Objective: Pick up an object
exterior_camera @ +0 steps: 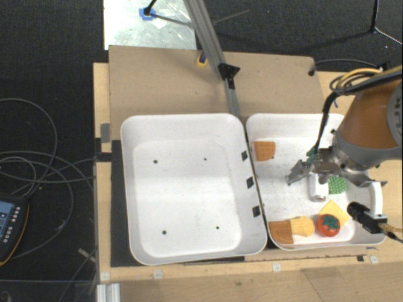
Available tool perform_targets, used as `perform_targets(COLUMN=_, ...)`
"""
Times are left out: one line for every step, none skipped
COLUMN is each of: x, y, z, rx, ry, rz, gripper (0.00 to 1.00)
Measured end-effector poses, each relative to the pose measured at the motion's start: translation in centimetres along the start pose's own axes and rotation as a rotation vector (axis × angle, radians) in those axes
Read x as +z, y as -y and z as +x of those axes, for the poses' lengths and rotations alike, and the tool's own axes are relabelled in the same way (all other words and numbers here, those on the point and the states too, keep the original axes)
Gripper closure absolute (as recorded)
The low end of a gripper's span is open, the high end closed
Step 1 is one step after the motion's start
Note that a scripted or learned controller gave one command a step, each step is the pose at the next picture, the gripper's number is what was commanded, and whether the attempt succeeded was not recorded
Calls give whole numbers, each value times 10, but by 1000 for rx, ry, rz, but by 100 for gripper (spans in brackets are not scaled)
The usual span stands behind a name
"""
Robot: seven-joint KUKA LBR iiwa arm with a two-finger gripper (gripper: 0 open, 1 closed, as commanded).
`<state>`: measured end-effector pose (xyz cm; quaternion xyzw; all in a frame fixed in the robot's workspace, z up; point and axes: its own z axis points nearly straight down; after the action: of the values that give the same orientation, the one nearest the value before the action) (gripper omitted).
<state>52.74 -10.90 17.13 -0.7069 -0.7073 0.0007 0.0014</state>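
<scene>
The grey arm's pincer (313,176) hangs low in the right shallow white bin (280,126), partly masking a small green object (337,184); whether it is clenched or released cannot be made out. Along the bin's near edge lie an orange-and-yellow bread-like piece (293,228), a red tomato-like ball (327,225) and a yellow wedge (337,211). A small orange block (264,150) lies at the far left, with bare floor between.
</scene>
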Motion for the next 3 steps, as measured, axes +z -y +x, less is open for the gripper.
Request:
perform_targets(x=61, y=-2, z=-5, rx=1, ry=0, rz=1, gripper=0)
perform_targets(x=82, y=-2, z=-5, rx=0, ry=0, rz=-2, gripper=0)
perform_targets(x=70, y=-4, z=-6, rx=0, ry=0, rz=-6, gripper=100)
